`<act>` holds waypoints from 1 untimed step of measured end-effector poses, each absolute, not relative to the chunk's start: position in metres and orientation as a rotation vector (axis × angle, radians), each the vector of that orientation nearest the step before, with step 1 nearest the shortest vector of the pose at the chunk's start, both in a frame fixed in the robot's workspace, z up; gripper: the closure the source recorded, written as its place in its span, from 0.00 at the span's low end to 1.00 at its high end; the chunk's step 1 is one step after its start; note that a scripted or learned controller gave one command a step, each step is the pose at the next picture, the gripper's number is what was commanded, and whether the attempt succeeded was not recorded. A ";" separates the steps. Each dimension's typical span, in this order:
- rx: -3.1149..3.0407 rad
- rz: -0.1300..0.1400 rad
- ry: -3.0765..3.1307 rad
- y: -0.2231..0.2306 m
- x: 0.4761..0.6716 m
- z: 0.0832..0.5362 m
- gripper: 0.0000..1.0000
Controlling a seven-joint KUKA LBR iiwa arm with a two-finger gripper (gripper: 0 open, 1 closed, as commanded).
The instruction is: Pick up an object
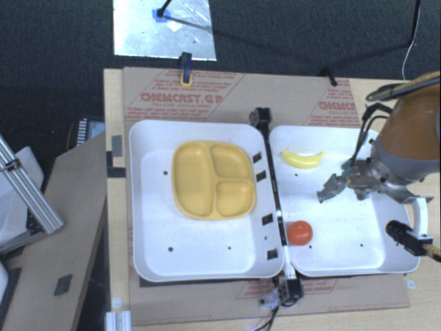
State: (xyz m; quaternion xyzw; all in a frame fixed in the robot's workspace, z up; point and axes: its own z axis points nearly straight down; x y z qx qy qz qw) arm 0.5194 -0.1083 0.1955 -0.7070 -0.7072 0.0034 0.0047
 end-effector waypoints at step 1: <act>-2.218 -0.001 -2.225 -0.108 0.522 0.201 0.00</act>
